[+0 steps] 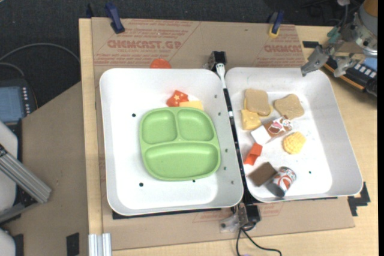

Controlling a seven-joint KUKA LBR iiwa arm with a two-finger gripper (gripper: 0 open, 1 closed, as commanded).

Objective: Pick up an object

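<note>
Hovering gripper above right bin's far corner | toast long axis toward camera

I can read "CHEMCAST GP" in red on the brown protective sheet just behind the left bin. The same print repeats behind the right bin, cut short as "CHEMC". The small red-and-white packets carry print too small to read.

Green tray in left bin; food bits in right bin.
</note>
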